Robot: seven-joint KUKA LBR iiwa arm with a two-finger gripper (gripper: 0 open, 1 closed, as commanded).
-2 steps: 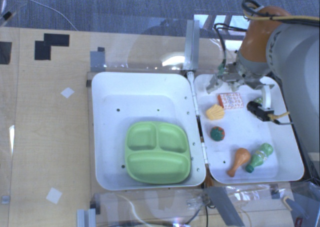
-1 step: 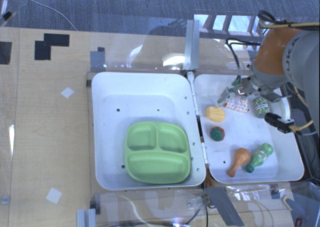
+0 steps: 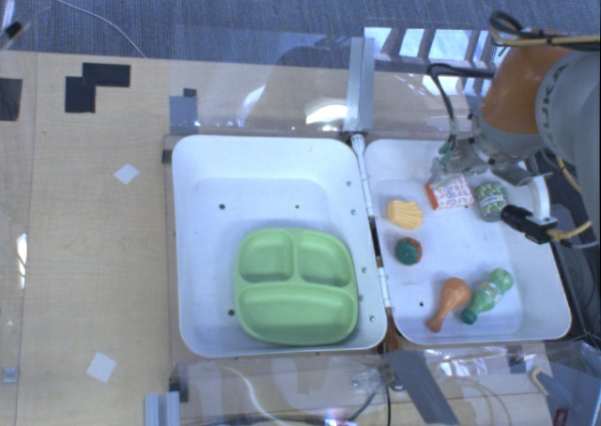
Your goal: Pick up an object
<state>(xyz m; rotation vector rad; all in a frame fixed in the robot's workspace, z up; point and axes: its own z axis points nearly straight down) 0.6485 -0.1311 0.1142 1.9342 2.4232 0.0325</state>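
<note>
The right bin (image 3: 535, 321) holds several small items. A red and white box (image 3: 452, 193) lies near its back, with a green can (image 3: 490, 200) just to its right. In front of them are a yellow corn-like piece (image 3: 406, 214), a green and red ball (image 3: 408, 251), an orange drumstick (image 3: 449, 302) and a green bottle (image 3: 488, 294). My gripper (image 3: 450, 165) hangs at the back of this bin, right above the far edge of the red and white box. Nothing is seen lifted by it.
The left bin (image 3: 207, 180) holds a green divided plate (image 3: 297, 285) in its front half. A metal post (image 3: 360, 86) stands behind the wall between the bins. The arm's grey and orange body (image 3: 531, 96) covers the right bin's back right corner.
</note>
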